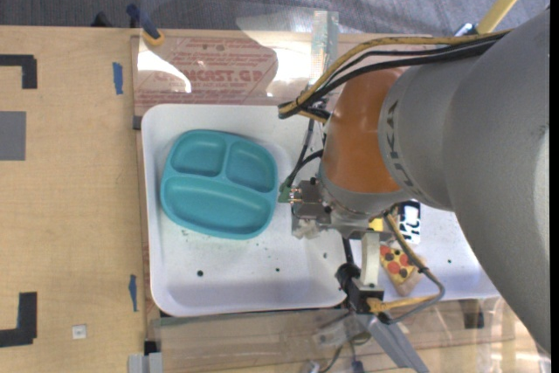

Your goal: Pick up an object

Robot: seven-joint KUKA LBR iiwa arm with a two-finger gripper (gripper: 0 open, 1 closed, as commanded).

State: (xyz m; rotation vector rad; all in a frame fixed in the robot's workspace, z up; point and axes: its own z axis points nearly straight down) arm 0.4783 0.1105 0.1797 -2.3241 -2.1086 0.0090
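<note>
At left of the white bin (157, 275): teal divided plate (218, 183), flat on the floor. Probably light, stiff plastic, slick; best pinched at the raised rim or a divider ridge. Further right, under the arm (410, 144): small colourful item (400, 268), partly hidden. Gripper (310, 210) just beside the plate's right edge; cannot tell its state.

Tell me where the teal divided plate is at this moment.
The teal divided plate lies flat in the left white bin, toward its upper left part, left of the arm's orange band.
</note>
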